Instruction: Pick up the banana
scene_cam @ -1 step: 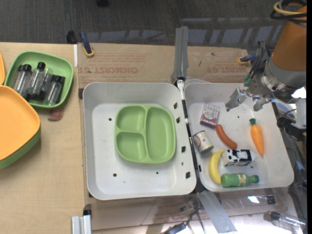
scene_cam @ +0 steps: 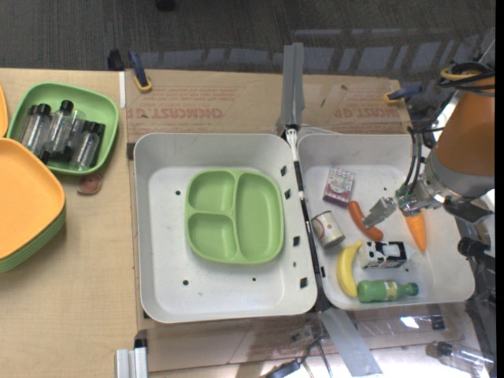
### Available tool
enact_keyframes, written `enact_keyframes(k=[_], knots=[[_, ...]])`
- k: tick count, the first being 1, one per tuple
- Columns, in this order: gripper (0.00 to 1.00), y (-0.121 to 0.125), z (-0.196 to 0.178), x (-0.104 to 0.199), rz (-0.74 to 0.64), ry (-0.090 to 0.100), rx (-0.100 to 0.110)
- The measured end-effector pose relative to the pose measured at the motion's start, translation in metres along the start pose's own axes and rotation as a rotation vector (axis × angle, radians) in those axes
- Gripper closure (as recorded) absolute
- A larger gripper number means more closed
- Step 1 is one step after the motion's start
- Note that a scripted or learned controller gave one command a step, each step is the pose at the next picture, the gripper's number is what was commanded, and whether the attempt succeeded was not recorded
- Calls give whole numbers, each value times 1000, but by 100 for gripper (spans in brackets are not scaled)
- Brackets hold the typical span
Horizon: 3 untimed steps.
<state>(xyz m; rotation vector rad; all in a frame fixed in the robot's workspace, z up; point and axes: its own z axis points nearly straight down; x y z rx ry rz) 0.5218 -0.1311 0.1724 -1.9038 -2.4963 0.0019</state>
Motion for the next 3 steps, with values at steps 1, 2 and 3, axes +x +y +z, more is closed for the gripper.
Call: enact_keyframes(k=[1,2,3], knots=[[0,-35,38,43,55,1,1],[0,-32,79,42,-7,-4,-7],[100,-34,73,43,-3,0,-1]])
